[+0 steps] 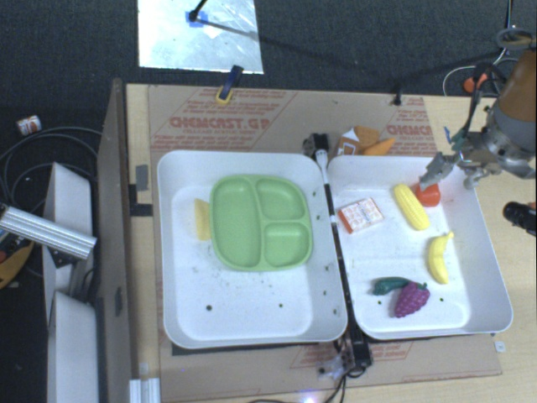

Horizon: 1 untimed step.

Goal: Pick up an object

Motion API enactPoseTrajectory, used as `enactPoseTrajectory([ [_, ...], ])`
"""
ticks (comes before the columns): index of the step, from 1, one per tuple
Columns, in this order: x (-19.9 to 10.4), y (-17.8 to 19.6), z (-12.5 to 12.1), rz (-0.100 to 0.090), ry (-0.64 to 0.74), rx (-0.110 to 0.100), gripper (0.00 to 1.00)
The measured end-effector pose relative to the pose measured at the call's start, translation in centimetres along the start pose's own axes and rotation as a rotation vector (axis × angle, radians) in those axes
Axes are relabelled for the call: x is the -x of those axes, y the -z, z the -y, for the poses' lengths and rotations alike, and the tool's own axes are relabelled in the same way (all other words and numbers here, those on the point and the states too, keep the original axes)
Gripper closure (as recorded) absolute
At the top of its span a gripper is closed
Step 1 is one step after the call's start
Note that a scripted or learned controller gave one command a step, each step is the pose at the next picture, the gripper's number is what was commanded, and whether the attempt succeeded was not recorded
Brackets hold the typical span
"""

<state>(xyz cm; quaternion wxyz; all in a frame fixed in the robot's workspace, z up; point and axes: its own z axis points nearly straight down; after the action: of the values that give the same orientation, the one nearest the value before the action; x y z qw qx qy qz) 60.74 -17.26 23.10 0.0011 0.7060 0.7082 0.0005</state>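
The arm (pixel 513 112) enters from the right edge, its grey wrist bent down and leftward over the far right corner of the right bin (pixel 482 250). The gripper (pixel 438 175) hangs at the end of it, angled toward the bin's far side, its tip just above a small red-orange object (pixel 429 195). Whether it is released or clenched cannot be told from this angle, and nothing can be seen between its parts.

The red-orange object sits near the far edge of the right bin, touching or just beside the far end of a yellow corn cob (pixel 411 206), which lies slantwise. To the left of the corn is a small white and red box (pixel 362 215). Nearer, a yellow banana (pixel 439 257) lies toward the bin's right side, and at the near end a purple bunch of grapes (pixel 411 298) rests against a dark green vegetable (pixel 388 285).

The left bin (pixel 180 309) holds a green divided plate (pixel 259 222), with a pale yellow piece (pixel 202 218) just beside its left edge.

Both bins rest side by side on a brown board covering the surface (pixel 277 116). An orange toy (pixel 369 143) lies on it beyond the right bin.
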Motion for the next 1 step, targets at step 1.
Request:
enactPoseTrajectory([
  [1, 1.83, -13.77, -6.23, 0.001, 0.004, 0.0, 0.0],
])
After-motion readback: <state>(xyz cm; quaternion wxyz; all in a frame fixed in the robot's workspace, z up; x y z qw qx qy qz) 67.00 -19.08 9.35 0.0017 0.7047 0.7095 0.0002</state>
